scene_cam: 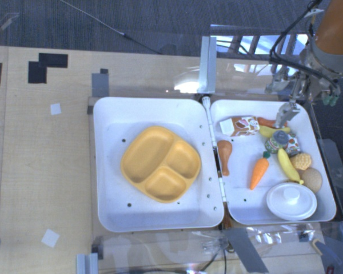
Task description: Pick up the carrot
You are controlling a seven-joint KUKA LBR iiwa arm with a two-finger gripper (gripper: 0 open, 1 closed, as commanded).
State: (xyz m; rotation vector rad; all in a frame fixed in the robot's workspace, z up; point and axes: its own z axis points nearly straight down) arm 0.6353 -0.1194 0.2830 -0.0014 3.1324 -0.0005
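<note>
The carrot (259, 172) is orange with a green top and lies tilted in the middle of the right bin (238, 207). My gripper (284, 114) hangs over the bin's far right part, up and to the right of the carrot, above a pile of toy food. Nothing shows between its fingers. The carrot lies apart from the gripper, untouched.
Around the carrot lie a brown drumstick (223, 155) to its left, a banana (287, 164) and a biscuit (302, 162) to its right, and a white bowl (291, 200) in front. A snack packet (244, 124) sits at the back. The left bin holds a yellow divided plate (160, 162).
</note>
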